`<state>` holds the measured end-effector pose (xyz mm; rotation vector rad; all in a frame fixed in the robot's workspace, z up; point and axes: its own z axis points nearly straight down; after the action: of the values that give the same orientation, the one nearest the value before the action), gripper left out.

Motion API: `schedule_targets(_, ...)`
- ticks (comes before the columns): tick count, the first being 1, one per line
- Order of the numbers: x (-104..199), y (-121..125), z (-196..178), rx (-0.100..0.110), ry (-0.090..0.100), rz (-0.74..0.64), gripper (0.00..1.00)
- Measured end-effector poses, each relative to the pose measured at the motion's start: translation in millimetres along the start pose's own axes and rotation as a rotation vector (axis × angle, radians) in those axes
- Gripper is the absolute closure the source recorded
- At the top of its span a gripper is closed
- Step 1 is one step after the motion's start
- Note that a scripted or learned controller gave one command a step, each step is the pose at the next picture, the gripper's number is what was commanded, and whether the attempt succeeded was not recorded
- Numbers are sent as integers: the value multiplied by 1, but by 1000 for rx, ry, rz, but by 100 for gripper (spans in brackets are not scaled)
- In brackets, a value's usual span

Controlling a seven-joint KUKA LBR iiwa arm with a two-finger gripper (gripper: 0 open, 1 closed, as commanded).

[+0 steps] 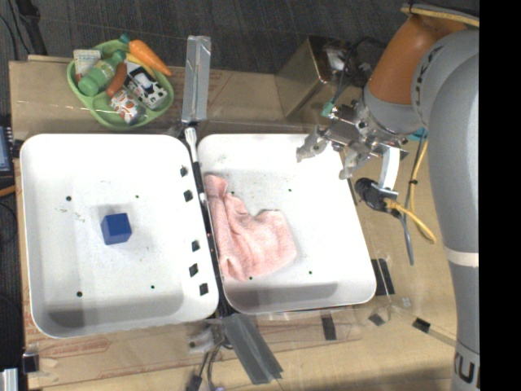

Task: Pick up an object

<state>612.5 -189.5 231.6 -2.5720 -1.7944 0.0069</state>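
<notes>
Over the right bin's far right corner | claw (330,155) spread, holding nothing | pink cloth (247,233) lies down-left of it against the bin's (342,218) left wall, long axis running near-to-far | blue cube (116,227) sits well apart in left bin (49,186).

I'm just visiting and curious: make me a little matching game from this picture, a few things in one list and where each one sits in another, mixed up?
Things:
1. blue cube
2. pink cloth
3. green bowl of toy food
4. gripper

Places:
A. above the far right corner of the right bin
B. on the bench beyond the left bin
C. in the left bin
D. against the left wall of the right bin

Pairs: 1-C, 2-D, 3-B, 4-A
</notes>
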Motion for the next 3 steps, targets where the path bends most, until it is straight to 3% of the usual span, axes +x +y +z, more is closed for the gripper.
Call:
schedule_targets(1,5,-42,108,2,-1,19,0)
schedule_targets(2,25,-61,140,-3,1,-156,0)
schedule_targets(3,0,-31,138,-7,0,-269,0)
